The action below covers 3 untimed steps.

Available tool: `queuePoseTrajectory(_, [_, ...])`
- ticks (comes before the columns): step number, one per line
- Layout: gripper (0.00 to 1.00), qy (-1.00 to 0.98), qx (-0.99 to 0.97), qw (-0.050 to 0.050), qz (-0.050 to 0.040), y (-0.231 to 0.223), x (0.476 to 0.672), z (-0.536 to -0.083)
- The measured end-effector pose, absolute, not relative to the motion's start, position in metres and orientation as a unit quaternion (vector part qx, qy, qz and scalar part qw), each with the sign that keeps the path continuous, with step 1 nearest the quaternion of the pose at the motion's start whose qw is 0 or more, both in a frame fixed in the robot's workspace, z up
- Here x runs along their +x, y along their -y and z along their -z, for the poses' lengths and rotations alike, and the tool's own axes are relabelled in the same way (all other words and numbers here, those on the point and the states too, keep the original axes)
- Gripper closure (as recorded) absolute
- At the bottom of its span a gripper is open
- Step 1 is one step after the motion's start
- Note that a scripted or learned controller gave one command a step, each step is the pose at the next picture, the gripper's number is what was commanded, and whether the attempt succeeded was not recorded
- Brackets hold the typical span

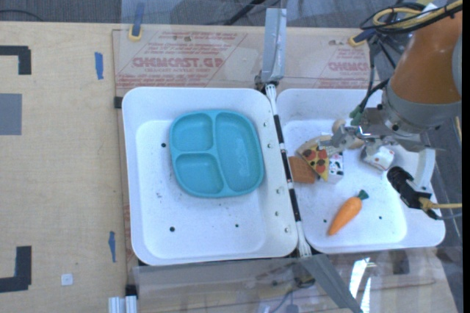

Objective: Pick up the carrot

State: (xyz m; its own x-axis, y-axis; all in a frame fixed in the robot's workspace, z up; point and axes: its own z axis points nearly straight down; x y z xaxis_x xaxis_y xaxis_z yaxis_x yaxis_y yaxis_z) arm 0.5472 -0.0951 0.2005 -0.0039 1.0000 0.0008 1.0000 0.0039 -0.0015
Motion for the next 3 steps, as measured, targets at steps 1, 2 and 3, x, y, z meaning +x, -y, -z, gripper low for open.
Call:
queuePoseTrajectory(1, [0.0,0.721,-0.693,0.001,-0.0001,0.127,0.479,-0.188])
queuePoseTrajectory(2, [0.0,0.853,-0.521,-0.005,0.0024,0.115,0.482,-0.089])
queuePoseTrajectory(3, [0.0,0.768,-0.64,-0.004,0.0024,0.115,0.566,-0.088])
